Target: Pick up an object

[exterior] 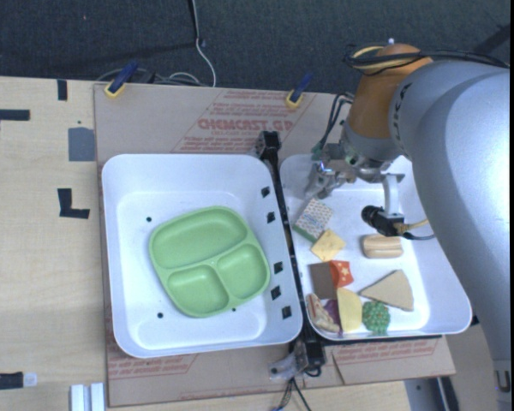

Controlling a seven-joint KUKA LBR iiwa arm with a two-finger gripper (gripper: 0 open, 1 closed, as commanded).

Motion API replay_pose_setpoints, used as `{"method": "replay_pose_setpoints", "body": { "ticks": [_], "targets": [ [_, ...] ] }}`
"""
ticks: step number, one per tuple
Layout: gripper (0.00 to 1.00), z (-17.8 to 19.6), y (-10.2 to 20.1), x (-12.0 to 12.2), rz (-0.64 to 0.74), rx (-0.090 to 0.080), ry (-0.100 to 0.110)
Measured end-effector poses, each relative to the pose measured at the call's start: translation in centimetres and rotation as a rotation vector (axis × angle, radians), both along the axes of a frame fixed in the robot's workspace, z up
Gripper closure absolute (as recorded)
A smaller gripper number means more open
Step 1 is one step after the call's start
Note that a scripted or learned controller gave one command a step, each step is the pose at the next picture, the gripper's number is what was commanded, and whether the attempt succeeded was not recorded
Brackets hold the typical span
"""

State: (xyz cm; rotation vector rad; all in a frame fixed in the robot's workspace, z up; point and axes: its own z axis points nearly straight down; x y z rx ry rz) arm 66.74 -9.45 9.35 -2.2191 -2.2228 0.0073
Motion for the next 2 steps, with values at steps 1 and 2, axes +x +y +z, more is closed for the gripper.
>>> {"method": "replay_pose_setpoints", "body": {
  "ticks": [1, 2],
  "targets": [
    [0.0, -0.91, -0.21, 0.08, 0.0, 0.001, -0.003],
    [0.0, -0.86, -0.18, 0.1, 0.0, 0.001, -0.003]
  ]
}}
